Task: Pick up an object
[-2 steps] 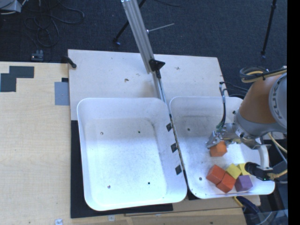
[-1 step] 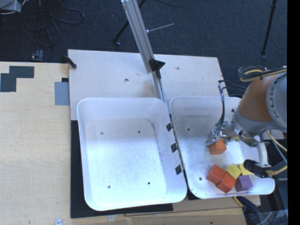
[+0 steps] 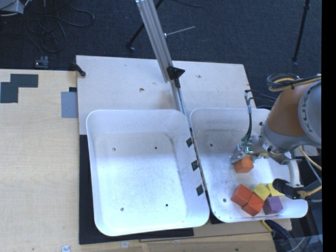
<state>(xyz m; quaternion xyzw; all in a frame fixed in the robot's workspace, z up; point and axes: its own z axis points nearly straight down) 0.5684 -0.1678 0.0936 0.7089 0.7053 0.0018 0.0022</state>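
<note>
My gripper (image 3: 243,154) hangs over the right bin (image 3: 220,133), at its right-hand side. A small orange block (image 3: 244,165) sits directly at the gripper's tip and touches it. I cannot tell whether the block is gripped or resting on the bin floor. Near the bin's front right corner lies a cluster of blocks: a red-orange one (image 3: 242,195), another red one (image 3: 253,205), a yellow one (image 3: 262,191) and a purple one (image 3: 273,205).
The left bin (image 3: 100,140) lies beside the right one, with a black-clipped divider rim (image 3: 194,164) between them. A slanted aluminium post (image 3: 157,35) rises behind the bins. The arm's grey and orange body (image 3: 291,114) and its cables crowd the right edge.
</note>
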